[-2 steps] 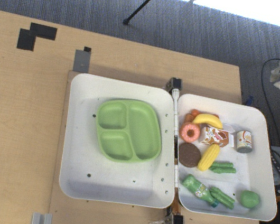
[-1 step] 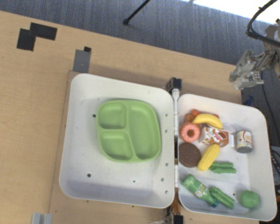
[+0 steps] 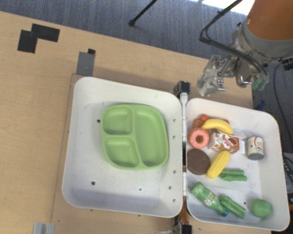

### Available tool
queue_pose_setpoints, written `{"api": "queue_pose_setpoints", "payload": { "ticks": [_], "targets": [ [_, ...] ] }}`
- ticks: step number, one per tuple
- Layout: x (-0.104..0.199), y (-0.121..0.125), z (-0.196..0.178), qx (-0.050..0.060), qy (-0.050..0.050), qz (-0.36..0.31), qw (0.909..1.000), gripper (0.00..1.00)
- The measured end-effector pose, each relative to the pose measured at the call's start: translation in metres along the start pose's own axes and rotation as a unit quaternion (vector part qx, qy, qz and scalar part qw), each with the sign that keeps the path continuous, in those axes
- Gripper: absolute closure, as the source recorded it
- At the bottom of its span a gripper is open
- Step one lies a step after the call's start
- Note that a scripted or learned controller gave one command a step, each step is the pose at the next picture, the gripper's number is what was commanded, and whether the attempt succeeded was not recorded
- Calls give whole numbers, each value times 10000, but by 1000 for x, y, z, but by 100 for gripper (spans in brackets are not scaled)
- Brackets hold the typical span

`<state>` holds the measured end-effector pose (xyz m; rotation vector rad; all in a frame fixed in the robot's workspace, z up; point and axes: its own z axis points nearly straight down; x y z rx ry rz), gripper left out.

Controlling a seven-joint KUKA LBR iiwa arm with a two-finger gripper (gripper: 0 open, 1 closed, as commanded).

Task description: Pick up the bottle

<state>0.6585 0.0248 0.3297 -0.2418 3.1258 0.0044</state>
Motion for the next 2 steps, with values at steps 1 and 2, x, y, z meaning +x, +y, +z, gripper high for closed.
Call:
{"api": "queue_pose_setpoints", "payload": {
  "ticks": [1, 2],
  "targets": [
    [49, 21, -27, 10, -1, 824, 9966, 100],
    [75, -30, -90, 16, -16, 1934, 9811, 100]
  ]
}}
